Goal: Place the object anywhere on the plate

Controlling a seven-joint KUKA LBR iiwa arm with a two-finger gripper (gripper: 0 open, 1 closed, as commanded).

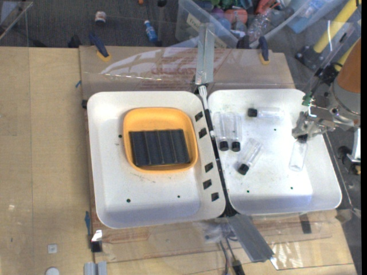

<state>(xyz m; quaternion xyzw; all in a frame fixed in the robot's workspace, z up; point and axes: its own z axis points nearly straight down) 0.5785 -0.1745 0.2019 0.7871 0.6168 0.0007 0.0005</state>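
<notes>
Your gripper [302,132] hangs over the right bin's [269,196] right edge, above a clear vial [296,155]; you cannot tell its opening.

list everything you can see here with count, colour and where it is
bins: 2, white, side by side on the bench
plate: 1, orange, in the left bin
ridged slab: 1, black, lying on the plate
vials: about 5, clear, most with black caps, scattered in the right bin
tub of toys: 1, clear with mixed colours, on the floor behind the bench
arm: 1, orange band showing, at the right edge
hand: 1, metallic, over the right bin's right side, above a clear vial
</notes>
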